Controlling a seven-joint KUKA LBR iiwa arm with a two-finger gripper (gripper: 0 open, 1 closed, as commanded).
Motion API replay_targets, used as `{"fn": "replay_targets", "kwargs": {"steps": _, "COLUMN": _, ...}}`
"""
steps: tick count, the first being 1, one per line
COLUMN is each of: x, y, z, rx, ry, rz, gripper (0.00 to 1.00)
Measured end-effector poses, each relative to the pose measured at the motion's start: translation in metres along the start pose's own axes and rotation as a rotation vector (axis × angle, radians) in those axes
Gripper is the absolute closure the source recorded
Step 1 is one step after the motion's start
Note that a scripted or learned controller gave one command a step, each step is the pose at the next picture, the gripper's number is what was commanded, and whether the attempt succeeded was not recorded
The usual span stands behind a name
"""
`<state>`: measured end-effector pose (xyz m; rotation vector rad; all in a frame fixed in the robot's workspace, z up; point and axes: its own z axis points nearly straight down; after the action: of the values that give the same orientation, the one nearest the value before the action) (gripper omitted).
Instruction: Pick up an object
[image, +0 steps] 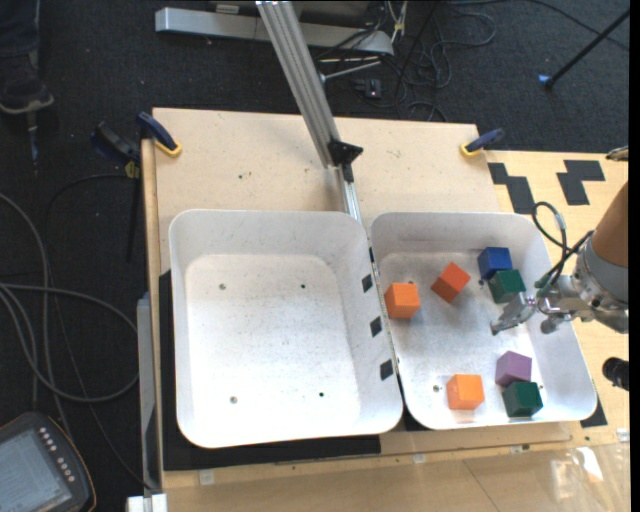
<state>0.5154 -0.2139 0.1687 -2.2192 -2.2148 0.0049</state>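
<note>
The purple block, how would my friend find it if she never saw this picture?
Tell her to look in the right-hand white bin, the one that has all the blocks in it. Go down toward its near right corner, below the gripper. The purple block sits just above a dark green block and right of an orange block, and it's the only purple one.

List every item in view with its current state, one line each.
gripper: over the right bin, nothing seen between its fingers
blue cube: resting, touching a green cube
green cube by blue: resting
orange cube, left: resting flat
orange cube, middle: tilted
orange cube, front: resting
purple cube: resting
front green cube: resting
right bin: holds all cubes
</note>
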Motion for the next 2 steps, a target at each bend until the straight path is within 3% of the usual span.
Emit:
{"fn": "replay_targets", "kwargs": {"steps": 1, "x": -0.001, "y": -0.003, "z": 0.044, "rx": -0.002, "ry": -0.001, "rz": 0.0, "gripper": 0.0}}
{"fn": "replay_targets", "kwargs": {"steps": 2, "x": -0.001, "y": -0.001, "z": 0.031, "rx": -0.008, "ry": -0.003, "rz": -0.001, "gripper": 1.0}}
